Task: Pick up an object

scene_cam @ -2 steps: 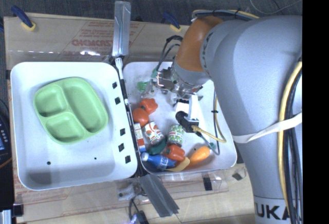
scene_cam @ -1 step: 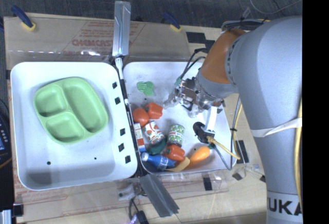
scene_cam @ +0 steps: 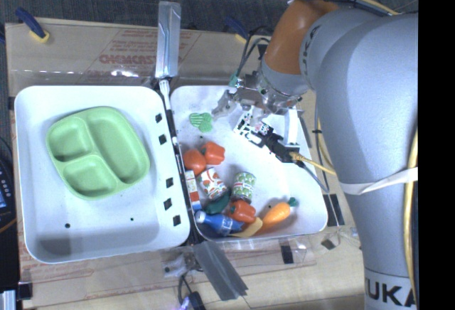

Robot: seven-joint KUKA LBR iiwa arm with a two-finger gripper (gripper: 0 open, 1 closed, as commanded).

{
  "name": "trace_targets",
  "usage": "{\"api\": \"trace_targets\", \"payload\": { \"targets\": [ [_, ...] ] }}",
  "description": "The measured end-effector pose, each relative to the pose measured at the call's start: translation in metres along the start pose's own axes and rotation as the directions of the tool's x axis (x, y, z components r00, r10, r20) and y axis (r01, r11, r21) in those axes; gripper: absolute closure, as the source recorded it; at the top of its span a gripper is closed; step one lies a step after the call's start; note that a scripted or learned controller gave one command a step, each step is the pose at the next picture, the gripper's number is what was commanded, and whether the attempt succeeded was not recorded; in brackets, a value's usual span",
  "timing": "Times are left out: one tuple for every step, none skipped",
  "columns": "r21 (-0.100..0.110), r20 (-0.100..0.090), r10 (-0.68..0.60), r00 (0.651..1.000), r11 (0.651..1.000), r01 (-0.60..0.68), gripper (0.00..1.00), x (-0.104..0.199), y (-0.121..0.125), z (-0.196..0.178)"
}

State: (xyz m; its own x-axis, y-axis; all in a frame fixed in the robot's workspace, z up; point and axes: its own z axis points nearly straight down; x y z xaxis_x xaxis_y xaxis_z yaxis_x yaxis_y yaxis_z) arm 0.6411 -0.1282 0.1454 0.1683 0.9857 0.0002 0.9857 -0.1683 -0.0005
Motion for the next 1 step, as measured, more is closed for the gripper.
{"api": "trace_targets", "payload": {
  "targets": [
    [0.005,0.000,-0.008,1.000,1.000,0.008,0.00,-0.0121,-0.0557,0.0546]
  ]
}}
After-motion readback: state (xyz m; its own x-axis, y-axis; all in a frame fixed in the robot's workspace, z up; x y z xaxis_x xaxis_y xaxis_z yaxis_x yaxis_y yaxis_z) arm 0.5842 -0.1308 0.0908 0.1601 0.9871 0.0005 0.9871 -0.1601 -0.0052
